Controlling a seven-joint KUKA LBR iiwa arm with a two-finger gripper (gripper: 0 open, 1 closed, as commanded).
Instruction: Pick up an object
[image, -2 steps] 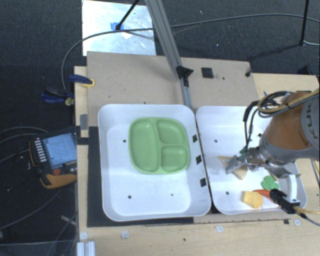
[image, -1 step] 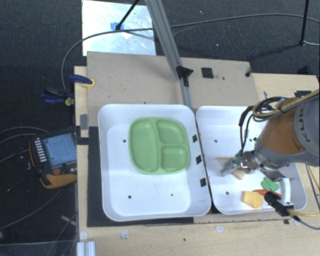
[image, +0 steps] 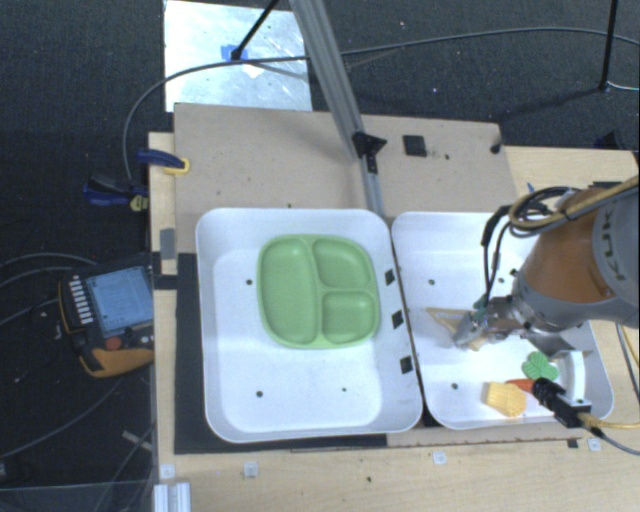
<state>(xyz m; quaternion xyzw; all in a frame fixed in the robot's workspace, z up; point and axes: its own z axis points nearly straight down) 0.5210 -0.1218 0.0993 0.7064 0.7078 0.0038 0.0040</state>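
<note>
Gripper (image: 470, 333) is sitting low inside the right-hand shallow white bin (image: 440, 250), near its middle, tip pointing toward the left bin. Whether it is released or clenched cannot be told; the tip is blurring into a tan, wedge-shaped flat piece (image: 445, 318) lying right at it, and contact or grasp cannot be confirmed.

Other small objects are lying in the same bin, toward its near right corner: a yellow ridged block-like toy (image: 505, 398) is resting on the bin floor, near the gripper but apart from it, toward the front rim. Just beside that, a small orange-red piece (image: 520, 384) is touching or nearly touching the yellow toy's upper edge. A green rounded leafy-looking toy (image: 540, 365) is sitting just right of the orange-red piece, close under the wrist.

Grey arm with the orange band (image: 560, 265) is reaching in from the right, bending down over the right bin, black cables looping above the wrist. A black-and-white fitting is sticking out from the wrist toward the bin's front right corner.

Left-hand shallow white bin (image: 300, 400) is holding a pale green plastic divided plate with three compartments (image: 318, 290), lying flat in the far half, well apart from the gripper.
</note>
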